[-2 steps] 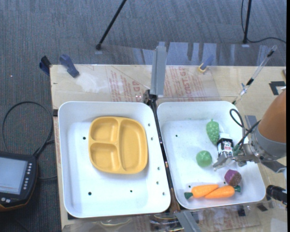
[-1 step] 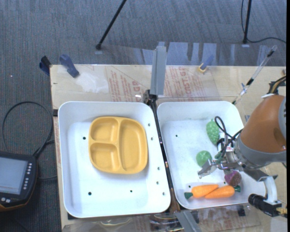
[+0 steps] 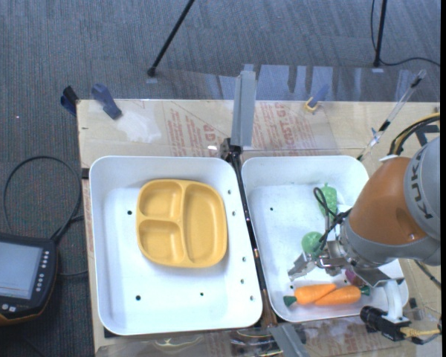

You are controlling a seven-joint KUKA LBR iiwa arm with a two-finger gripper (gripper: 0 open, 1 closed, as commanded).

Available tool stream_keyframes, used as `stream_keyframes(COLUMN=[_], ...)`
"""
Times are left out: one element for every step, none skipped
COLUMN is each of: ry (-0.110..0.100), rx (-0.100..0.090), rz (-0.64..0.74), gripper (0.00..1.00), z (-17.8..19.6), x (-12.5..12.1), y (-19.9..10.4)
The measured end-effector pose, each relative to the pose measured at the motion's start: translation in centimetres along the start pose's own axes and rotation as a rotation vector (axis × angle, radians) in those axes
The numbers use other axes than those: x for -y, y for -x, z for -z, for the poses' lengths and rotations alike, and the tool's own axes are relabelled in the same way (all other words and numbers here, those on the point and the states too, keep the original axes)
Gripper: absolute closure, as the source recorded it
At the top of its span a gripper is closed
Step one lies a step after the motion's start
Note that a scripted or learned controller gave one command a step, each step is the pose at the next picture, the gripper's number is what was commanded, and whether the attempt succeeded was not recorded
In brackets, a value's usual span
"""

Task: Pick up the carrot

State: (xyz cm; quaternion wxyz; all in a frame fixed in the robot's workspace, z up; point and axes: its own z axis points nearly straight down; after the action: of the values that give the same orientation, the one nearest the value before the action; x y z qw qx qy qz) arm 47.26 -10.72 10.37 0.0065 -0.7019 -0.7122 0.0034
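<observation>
Currently, a handheld control unit point(image 3: 15, 272) with a grey screen lies on the carpet at the lower left of the frame, with a black cable looping above it. To its right, the bench point(image 3: 282, 125) carries two shallow white bins side by side.

The left bin point(image 3: 111, 274) holds a yellow divided plate point(image 3: 183, 222), which sits flat in the upper middle of that bin with three compartments facing up. Above this bin, a blue object point(image 3: 105, 100) and a crumpled piece of clear plastic point(image 3: 140, 127) rest on the bench surface at the upper left. A grey upright post point(image 3: 243, 110) stands at the far edge, between the two bins.

The right bin point(image 3: 282, 173) holds the task object. The carrot point(image 3: 327, 295) lies on its side along the near edge of this bin, at the lower right of the frame, with its green end pointing left. Two green items point(image 3: 328, 197) point(image 3: 312, 242) lie further up in the same bin, one above the other.

The arm point(image 3: 390, 214) enters from the right, with its orange band over the right side of this bin. The gripper point(image 3: 310, 264) sits just above the carrot, pointing left. Whether its fingers are spread or pressed together cannot be determined. The carrot is not seen between them.
</observation>
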Motion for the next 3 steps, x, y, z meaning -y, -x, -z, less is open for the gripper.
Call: stream_keyframes(ry=[0.009,0.001,0.005], rx=[0.004,0.0,0.001], rz=[-0.008,-0.092,-0.064], gripper=[0.0,0.0,0.0], z=[5.1,1.2,1.8], x=[0.0,0.0,0.0], y=[6.4,2.1,1.9])
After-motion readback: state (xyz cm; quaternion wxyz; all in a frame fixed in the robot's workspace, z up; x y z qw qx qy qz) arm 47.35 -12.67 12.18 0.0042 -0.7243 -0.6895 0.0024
